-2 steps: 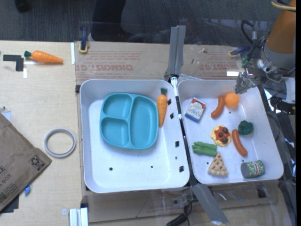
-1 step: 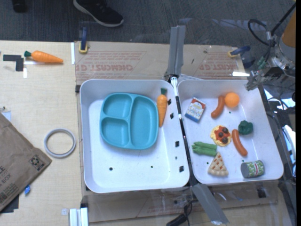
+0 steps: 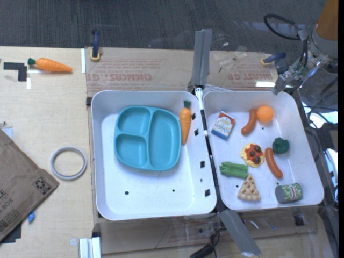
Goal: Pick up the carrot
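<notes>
Carrot (image 3: 185, 123) is seen lying in the left bin (image 3: 102, 144), against that bin's right wall, with its green top pointing to the far side and its tip to the near side. It is touching the right edge of the blue divided plate (image 3: 148, 138), well apart from the gripper (image 3: 290, 78) and far to the gripper's left in the camera view. The gripper is held above the far right corner of the right bin (image 3: 309, 144), just outside its rim; whether it is released or clenched cannot be told, and nothing is seen in its grasp.

Below the gripper in the view, inside the right bin, an orange ball (image 3: 264, 113) and a sausage (image 3: 249, 122) are found nearest. Further toward the near side are laid a small carton (image 3: 223, 126), a green broccoli piece (image 3: 280, 145), a small pizza (image 3: 252, 155), a second sausage (image 3: 273, 162), green beans (image 3: 234, 169), a pizza slice (image 3: 249, 188) and a can (image 3: 288, 193).

A second carrot (image 3: 49, 65) is lying on the tabletop (image 3: 43, 122), far to the gripper's left, and a ring of tape (image 3: 68, 162) is lying there too.
</notes>
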{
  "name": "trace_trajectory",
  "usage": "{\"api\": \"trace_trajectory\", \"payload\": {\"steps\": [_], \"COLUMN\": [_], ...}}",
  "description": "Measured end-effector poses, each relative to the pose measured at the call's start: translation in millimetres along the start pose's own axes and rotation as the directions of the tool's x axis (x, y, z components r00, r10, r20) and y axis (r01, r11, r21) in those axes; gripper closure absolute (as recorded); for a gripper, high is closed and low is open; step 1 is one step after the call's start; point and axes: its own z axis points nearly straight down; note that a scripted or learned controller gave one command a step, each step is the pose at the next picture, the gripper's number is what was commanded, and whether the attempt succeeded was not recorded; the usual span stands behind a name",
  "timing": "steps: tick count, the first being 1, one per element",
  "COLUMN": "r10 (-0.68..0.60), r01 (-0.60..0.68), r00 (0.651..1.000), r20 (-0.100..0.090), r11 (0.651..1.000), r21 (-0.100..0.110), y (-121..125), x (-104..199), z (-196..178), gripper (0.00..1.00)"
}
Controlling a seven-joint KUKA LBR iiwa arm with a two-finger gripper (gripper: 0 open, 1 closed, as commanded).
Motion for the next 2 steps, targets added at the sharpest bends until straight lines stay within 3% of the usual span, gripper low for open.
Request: {"api": "trace_trajectory", "payload": {"steps": [1,2], "r10": [-0.1,-0.381], "r01": [0.1,0.381], "r00": [0.995,0.924], "r20": [-0.002,0.001], "r11": [0.995,0.924], "r21": [0.002,-0.001], "y": [-27,-24], "x": [-42,-25], "z": [85,27], "gripper": [1.0,1.0]}}
